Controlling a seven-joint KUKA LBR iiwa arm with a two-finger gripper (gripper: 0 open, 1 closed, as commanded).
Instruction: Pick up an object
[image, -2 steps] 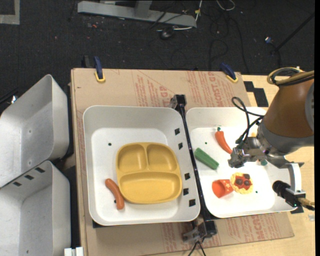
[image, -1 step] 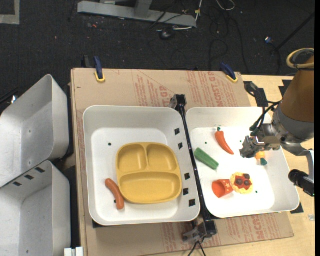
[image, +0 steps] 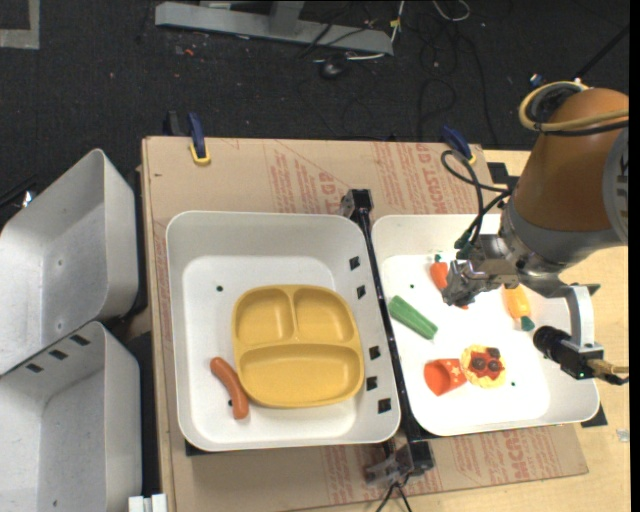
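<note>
Right bin (image: 560, 405) holds the end effector (image: 458, 290) (grip unreadable), partly hiding an orange piece (image: 439, 272).

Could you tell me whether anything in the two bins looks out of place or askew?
Nothing looks spilled or damaged. The one oddity is the sausage, which lies on the left bin floor beside the yellow divided plate rather than in it. The right bin holds loosely scattered toy foods, with the gripper above them.

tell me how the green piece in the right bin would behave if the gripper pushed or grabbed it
The green piece is a rounded, elongated shape lying flat on the right bin, so a sideways push would probably roll it. It looks like smooth plastic, so it might slip.
</note>
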